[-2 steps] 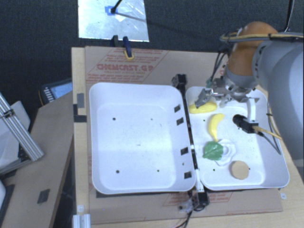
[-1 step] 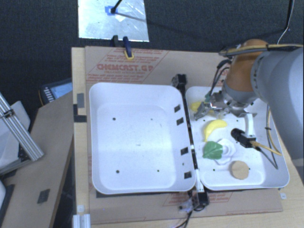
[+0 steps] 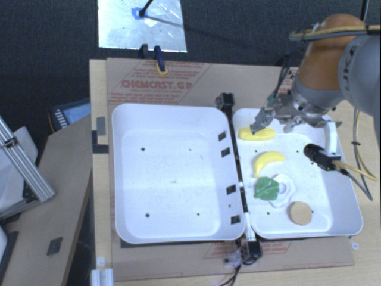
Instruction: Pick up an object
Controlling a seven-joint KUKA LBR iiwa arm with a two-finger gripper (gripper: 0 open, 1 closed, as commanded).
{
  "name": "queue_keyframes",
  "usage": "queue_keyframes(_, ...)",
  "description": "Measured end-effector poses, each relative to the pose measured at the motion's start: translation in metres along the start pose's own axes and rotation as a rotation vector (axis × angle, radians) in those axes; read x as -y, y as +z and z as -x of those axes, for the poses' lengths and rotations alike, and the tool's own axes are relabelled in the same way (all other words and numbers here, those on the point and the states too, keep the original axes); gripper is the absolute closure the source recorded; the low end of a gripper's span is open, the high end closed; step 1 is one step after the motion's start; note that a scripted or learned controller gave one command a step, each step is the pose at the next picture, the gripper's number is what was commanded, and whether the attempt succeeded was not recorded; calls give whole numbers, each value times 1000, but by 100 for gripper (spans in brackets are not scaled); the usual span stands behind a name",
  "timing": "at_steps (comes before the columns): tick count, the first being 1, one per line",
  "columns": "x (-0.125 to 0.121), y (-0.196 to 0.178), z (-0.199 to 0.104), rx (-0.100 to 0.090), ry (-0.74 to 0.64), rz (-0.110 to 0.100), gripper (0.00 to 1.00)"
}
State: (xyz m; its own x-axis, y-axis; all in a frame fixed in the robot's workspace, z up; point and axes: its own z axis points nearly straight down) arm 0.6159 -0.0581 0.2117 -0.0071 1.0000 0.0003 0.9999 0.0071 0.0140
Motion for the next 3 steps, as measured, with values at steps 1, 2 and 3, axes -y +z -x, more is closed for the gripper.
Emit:
queue_keyframes(1, -22, -231, 12, 4, 2, 8, 0)
queue_keyframes(2, -59, -330, -63, -1, -5, 3, 0)
queue_keyframes(3, -58, -335, -58, 1, -2, -7, 100)
